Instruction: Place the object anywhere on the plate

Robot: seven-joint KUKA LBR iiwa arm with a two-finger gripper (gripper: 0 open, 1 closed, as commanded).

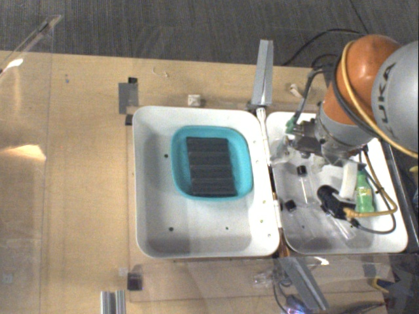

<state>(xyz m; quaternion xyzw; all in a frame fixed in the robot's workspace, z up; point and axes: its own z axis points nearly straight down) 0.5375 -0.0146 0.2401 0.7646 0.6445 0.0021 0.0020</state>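
Orange-banded and grey, the arm [366, 84] hangs over the right bin [386, 244], and its gripper [292, 144] sits low near that bin's upper left corner. It's a clutter of metal from where I stand, so I cannot tell whether it is open or closed, and I see nothing gripped in it. Two shallow white bins with smooth walls and rounded corners sit side by side on the pale wooden bench [65, 175]. The left bin [196, 241] holds one glossy teal plate [180, 152], square with soft corners. One dark rectangular slab [211, 167], ribbed crosswise, lies flat in the middle of the plate. Two small black bits [301, 170] lie apart on the right bin's floor.
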